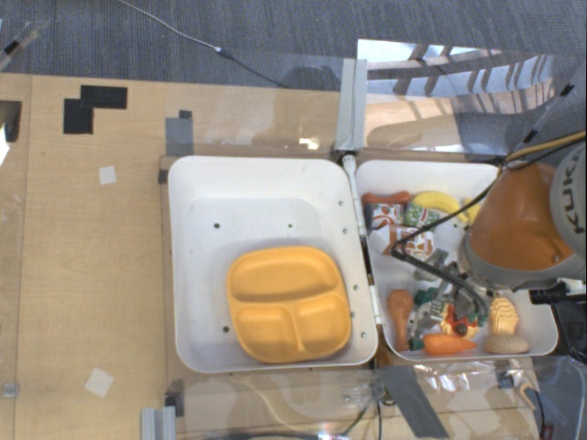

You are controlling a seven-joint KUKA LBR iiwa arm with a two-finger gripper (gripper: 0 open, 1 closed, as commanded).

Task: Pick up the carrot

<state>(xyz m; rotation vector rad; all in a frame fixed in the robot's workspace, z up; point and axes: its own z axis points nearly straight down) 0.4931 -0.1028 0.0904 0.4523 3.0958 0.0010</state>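
Reaching into a crowded bin (pixel 547 335): can't tell whether the fingers (pixel 447 311) are open or holding anything. Carrot (pixel 448 344) lies just below them, so neighboring toys could get snagged instead.

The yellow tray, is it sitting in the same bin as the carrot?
No, the yellow tray lies in the left bin; the carrot lies in the right bin.

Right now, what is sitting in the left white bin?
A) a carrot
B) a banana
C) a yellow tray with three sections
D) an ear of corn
C: the yellow divided tray is what lies in the left bin, while the banana, carrot and corn are all in the right bin.
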